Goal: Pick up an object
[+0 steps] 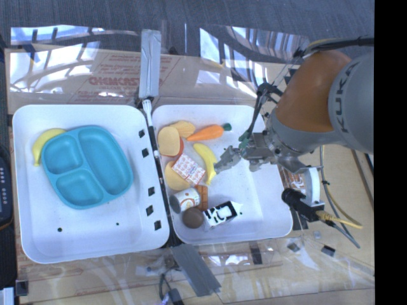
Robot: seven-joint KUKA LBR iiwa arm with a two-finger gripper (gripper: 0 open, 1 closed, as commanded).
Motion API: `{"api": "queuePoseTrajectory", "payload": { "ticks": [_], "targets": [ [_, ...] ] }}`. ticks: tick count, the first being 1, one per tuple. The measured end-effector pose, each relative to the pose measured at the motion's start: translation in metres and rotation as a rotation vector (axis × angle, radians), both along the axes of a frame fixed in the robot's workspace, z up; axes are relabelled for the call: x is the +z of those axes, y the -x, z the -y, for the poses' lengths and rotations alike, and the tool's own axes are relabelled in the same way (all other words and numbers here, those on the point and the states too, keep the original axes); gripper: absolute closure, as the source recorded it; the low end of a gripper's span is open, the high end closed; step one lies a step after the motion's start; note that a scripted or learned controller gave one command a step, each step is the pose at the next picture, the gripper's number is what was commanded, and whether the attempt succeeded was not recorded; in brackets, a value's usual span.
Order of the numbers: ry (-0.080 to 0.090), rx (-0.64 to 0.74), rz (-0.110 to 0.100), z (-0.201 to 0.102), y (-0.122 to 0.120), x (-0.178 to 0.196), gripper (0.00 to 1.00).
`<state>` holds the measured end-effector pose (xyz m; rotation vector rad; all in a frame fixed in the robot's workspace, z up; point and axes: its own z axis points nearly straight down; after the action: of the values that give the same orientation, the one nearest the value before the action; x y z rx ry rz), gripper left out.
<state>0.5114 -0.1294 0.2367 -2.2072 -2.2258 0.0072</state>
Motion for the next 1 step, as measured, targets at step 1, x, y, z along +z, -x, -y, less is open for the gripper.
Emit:
{"api": "queuePoseTrajectory", "payload": {
  "ticks": [1],
  "targets": [
    [0.001,-0.138,-0.007,-0.0388,-0.0800,-0.1140,0.00]
  ]
}}
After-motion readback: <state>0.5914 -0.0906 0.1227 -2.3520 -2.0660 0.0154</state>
